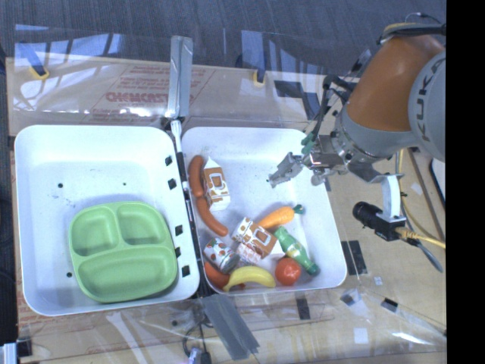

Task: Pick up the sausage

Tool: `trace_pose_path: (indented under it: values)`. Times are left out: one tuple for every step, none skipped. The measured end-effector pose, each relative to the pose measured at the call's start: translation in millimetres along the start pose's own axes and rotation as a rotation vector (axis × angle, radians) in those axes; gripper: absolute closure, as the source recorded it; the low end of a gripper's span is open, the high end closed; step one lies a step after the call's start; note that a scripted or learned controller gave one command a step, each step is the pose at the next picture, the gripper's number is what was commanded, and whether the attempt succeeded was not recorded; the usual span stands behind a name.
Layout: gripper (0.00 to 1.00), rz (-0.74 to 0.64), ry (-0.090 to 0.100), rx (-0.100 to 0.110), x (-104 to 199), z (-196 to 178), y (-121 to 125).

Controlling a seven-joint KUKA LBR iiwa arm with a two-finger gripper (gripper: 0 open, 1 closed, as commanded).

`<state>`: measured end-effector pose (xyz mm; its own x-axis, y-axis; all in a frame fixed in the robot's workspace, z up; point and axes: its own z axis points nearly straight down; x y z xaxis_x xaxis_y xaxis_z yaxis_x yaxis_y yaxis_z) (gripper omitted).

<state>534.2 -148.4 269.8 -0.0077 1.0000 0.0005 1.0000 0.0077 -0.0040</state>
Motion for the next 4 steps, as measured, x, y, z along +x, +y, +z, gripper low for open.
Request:
trace_pose_path:
  values:
    - [0.0, -0.31, 0.0, 0.0, 49, 172, -9]
    - [1.0, -0.314, -0.001, -0.001, 47, 162, -9]
    - [1.0, -0.333, 0.0, -0.002, 62, 78, -57]
    - [0.0, -0.333, 0.0, -0.002, 62, 79, -57]
